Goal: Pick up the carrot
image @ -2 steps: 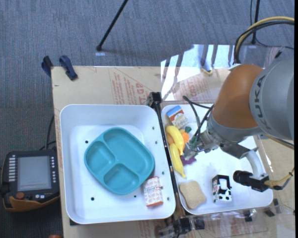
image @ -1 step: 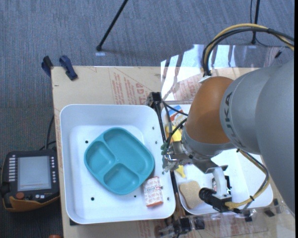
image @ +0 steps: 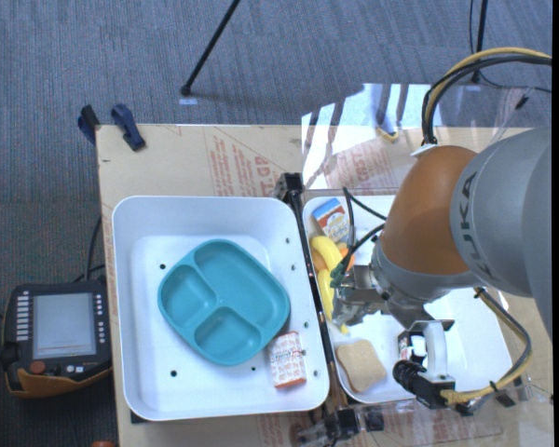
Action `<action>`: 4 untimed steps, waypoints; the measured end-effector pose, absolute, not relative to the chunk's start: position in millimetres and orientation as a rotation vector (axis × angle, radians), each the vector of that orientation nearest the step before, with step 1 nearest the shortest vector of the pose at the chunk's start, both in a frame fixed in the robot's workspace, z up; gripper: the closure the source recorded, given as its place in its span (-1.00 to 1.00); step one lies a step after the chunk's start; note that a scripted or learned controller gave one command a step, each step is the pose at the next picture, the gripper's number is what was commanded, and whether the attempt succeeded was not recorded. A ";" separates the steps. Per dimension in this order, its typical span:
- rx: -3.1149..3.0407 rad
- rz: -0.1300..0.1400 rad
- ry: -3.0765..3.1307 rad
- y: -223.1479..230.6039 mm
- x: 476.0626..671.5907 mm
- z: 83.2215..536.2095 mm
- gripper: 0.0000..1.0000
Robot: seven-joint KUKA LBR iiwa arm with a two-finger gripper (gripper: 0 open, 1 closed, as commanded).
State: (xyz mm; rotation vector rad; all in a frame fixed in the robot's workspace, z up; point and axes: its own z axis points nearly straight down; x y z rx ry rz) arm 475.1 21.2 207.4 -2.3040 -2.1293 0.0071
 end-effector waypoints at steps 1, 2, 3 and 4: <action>-2.403 0.006 -2.020 42.6 476.1 228.9 1.00; -2.565 0.015 -1.803 51.7 474.2 184.7 1.00; -2.629 0.001 -1.718 63.5 476.5 250.4 1.00; -2.408 0.008 -2.015 121.2 566.3 245.5 1.00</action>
